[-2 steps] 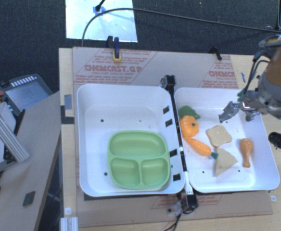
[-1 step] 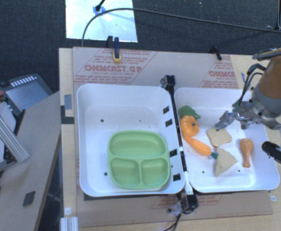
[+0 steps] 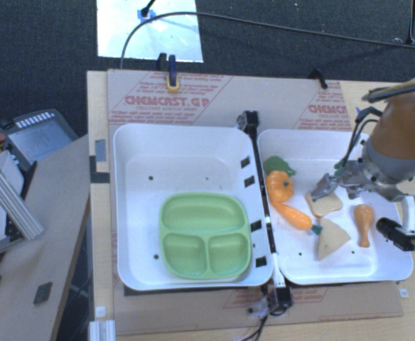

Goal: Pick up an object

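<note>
Starting nearest: green divided tray, left bin. Right bin: pale wedge near; drumstick right of it; carrot left; bread slice directly beneath the end effector, apparently touching, end effector's opening indiscernible. Farther left: orange pepper, green leaf.

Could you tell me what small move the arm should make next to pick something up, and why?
Probably a short descent straight down onto the toast slice. The gripper sits right at its upper edge in the right bin, nearer to it than to the carrot, the drumstick or the wedge, and nothing shows between its fingers yet.
</note>
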### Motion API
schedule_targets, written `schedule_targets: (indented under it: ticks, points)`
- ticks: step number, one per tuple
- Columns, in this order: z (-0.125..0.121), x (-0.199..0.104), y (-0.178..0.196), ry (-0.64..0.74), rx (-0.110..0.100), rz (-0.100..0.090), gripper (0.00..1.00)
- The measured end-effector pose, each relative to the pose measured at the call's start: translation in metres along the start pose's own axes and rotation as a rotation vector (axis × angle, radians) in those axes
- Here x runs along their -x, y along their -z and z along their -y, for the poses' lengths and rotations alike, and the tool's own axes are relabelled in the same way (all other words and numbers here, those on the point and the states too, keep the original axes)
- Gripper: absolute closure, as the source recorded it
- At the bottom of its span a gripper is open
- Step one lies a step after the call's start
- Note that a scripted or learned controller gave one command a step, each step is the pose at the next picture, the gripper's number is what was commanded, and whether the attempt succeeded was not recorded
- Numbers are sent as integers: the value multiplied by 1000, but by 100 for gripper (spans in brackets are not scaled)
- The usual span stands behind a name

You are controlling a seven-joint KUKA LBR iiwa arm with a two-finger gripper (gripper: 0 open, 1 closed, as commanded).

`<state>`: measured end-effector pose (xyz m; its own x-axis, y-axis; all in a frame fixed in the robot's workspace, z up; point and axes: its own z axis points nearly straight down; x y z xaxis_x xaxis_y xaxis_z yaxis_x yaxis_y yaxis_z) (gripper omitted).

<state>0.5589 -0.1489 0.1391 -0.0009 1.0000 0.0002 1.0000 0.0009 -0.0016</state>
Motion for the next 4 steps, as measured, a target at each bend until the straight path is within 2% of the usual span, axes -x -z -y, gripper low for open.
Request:
schedule_targets:
  ticks: [1, 2, 3, 4]
  points:
    - [-1, 0, 13, 1, 5, 1, 100]
    - [-11, 1, 60, 3, 8, 2, 100]
    - [-12, 1, 73, 3, 5, 1, 100]
    - [-19, -51, 86, 8, 5, -1, 100]
